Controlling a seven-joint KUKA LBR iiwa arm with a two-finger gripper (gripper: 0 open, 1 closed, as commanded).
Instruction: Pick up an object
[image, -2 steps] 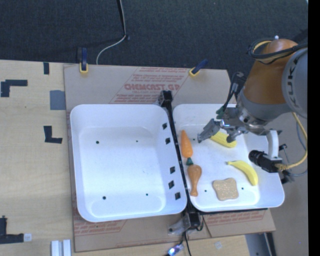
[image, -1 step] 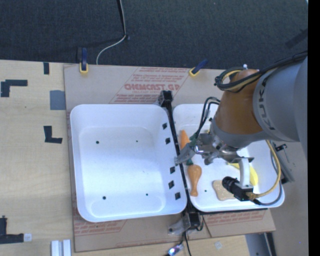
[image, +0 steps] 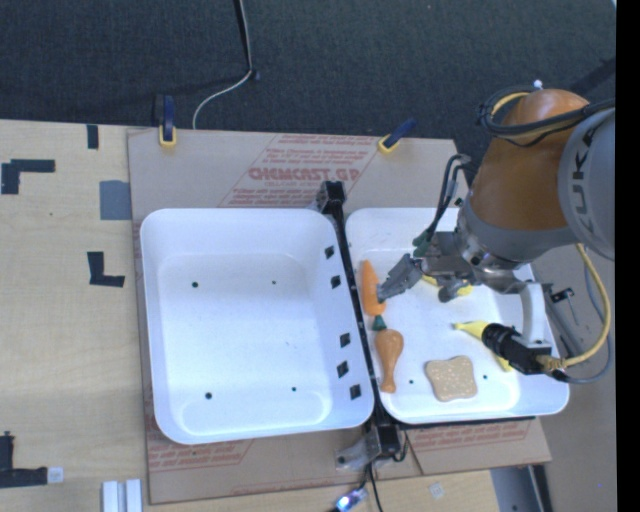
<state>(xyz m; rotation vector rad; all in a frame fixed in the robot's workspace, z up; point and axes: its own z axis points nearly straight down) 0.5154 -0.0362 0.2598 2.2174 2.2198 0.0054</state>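
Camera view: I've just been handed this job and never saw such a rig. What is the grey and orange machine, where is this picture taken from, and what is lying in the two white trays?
The picture comes from one fixed camera above the bench, looking down at a slant. The grey machine with the orange band is a robot arm reaching in from the right. At its end sits the gripper, a two-finger part for grasping; it hangs over the right bin, close to the carrot.

Two shallow white bins stand side by side on a cardboard sheet. In the right bin lie a toy carrot by the divider, a toy chicken drumstick just below it, and a slice of toast near the front. The left bin has small dark dots on its floor.

I see nothing between the fingers, so nothing is held.
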